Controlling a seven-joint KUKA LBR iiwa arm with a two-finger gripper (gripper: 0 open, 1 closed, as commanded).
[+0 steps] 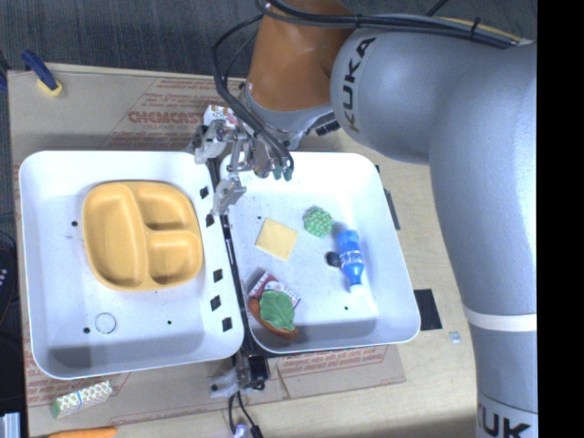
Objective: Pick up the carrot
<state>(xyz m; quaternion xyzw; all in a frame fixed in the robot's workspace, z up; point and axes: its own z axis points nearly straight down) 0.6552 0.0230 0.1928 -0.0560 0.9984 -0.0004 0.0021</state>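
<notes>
So the arm (429, 108) comes in from the right and its hand (245, 158) sits over the top-left corner of the right bin (388, 245), right by the divide between the two bins. Honestly can't tell how the hand is set, it's too cluttered. The carrot (274, 322) lies at the bottom-left corner of that bin, under a green leafy bit, well apart from the hand. Same bin has a yellow square (276, 239), a green ball (317, 220) and a blue bottle (349, 258). Left bin (46, 272) holds a yellow divided plate (141, 235).
</notes>
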